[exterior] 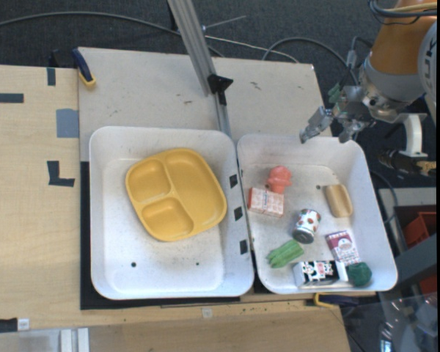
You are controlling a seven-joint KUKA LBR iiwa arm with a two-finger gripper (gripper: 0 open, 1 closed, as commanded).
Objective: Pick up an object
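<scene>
Left bin [103, 218]: white, with dark speckling on the floor. It contains a plain yellow divided tray [176, 193].

Right bin [374, 204]: white, lightly scuffed. Contents by colour:
- Orange-red rounded item [279, 177].
- Small box [266, 202], red-and-white checked pattern.
- Tan bread-like piece [339, 200].
- Can [305, 225], dark with red and white label, silver lid.
- Green leafy item [285, 254].
- Carton [341, 246], dark red with white print.
- Black-and-white patterned pack [318, 271].
- Dark green round item [358, 273].

Arm [403, 42]: orange band, grey body. Gripper [330, 127]: grey metal with black parts.

Bench [154, 94]: beige, scuffed. Adjacent board [22, 196]: light wood, with grey and black tape marks. Clamp [83, 67]: blue and yellow.
</scene>
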